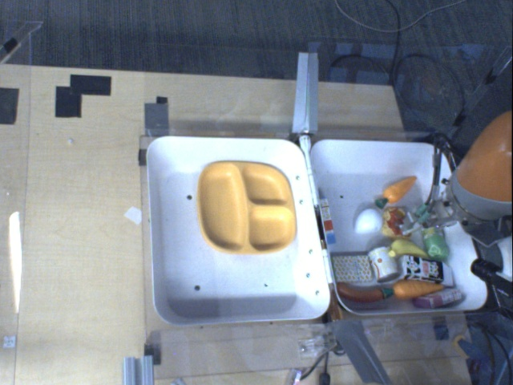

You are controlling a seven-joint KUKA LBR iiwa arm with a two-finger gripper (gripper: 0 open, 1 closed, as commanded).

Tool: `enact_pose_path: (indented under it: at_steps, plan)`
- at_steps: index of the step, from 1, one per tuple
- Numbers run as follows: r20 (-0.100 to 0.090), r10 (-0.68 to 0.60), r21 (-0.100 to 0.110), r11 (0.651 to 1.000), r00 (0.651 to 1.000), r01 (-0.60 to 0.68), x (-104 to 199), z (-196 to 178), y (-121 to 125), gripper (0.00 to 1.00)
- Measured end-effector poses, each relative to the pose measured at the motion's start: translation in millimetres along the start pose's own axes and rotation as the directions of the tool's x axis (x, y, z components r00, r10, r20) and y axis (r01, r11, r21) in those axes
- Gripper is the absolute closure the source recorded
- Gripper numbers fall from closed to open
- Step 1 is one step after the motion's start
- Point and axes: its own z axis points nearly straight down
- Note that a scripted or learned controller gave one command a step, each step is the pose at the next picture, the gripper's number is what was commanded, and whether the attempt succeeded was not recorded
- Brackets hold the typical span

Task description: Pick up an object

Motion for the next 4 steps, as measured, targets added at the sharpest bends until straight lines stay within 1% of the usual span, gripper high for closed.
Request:
enact_pose_path:
  at_steps: [1, 2, 3, 4]
  plan:
    - [-0.005, -0.004, 0.000, 1.000, 1.000, 0.004, 3, 0, 1, 0.00]
    - [-0.026, 0.013, 0.024, 1.000, 1.000, -0.012, 10, 22, -2, 0.00]
    - [-0.019, 0.013, 0.021, 1.000, 1.000, -0.012, 8, 11, -1, 1.00]
    - [-0.023, 0.011, 0.022, 1.000, 1.000, -0.010, 10, 11, 0, 0.00]
